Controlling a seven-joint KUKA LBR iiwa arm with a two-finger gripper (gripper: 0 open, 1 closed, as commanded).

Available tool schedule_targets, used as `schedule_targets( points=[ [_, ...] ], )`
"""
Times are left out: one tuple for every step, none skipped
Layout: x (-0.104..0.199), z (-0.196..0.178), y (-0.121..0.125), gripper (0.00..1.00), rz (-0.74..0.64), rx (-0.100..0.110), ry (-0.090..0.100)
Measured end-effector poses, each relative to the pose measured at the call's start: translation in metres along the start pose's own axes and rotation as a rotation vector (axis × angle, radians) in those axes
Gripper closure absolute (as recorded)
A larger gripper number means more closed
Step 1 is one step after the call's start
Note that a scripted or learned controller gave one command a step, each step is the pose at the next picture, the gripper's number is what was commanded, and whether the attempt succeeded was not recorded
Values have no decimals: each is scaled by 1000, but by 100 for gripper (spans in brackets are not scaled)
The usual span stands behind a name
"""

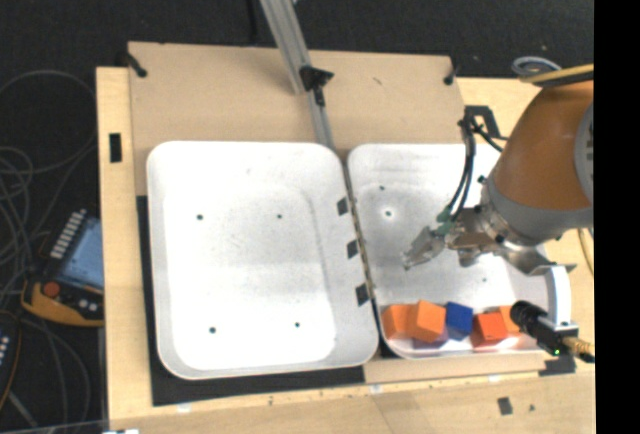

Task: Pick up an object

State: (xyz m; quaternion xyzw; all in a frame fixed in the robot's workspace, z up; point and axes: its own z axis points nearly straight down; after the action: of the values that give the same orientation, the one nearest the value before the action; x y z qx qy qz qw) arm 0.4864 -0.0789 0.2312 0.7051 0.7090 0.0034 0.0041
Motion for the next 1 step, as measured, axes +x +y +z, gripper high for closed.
schedule_targets(
  points=[
    [14,17,-2,0,2,10,1]
  ],
)
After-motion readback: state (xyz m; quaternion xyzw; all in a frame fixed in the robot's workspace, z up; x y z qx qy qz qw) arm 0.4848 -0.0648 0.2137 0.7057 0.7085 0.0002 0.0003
